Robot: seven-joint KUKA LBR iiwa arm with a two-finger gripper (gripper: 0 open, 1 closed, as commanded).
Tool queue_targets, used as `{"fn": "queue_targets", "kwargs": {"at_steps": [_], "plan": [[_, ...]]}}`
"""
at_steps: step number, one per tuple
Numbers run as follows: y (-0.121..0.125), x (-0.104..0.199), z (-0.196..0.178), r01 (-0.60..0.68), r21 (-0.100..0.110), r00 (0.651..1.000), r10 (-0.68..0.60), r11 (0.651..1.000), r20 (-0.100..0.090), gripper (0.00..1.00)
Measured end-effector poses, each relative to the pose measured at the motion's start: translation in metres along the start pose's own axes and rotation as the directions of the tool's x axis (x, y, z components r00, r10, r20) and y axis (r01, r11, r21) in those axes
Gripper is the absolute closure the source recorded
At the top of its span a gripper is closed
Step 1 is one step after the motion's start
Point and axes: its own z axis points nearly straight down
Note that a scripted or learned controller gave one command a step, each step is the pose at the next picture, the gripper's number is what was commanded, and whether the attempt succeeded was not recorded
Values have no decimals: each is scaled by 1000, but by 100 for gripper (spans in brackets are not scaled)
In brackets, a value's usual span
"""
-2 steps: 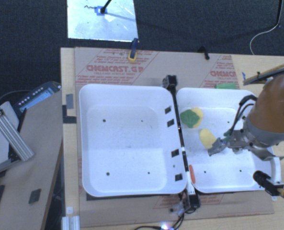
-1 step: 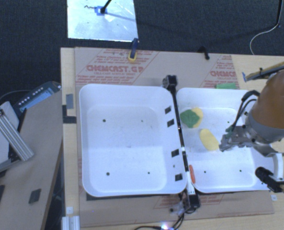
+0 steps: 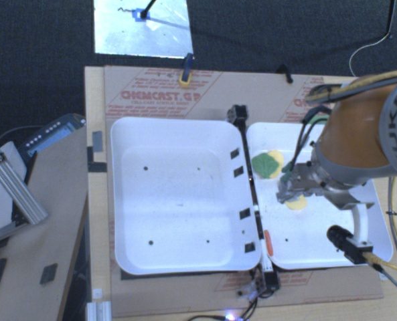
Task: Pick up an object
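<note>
Reaching in from three o'clock, the arm brings its gripper low over the right bin, near the middle of that bin's left half. Whether the gripper is open or closed cannot be told from this slanted look down, because the grey wrist and its cables cover the tips. Nothing can be seen held in it.

Just at five o'clock from the gripper, a small pale yellow object lies on the bin floor, partly tucked under the wrist; whether the two touch cannot be told. At eleven o'clock from the gripper, close by, sit a green object and a yellow object, pressed together, the green one nearer the divide between the bins. Farther out at seven o'clock, a thin orange object lies along the right bin's left wall, near its lower corner. A black part on the arm hangs over the bin's lower right area, at four o'clock from the gripper.

At nine o'clock, beyond a row of black clips, lies the left bin. Both bins rest on a brown board on the tabletop.
</note>
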Motion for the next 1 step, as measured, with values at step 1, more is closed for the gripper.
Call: {"fn": "queue_targets", "kwargs": {"at_steps": [1], "plan": [[2,69,-133,-1,-9,1000,1,1000,-2,100]]}}
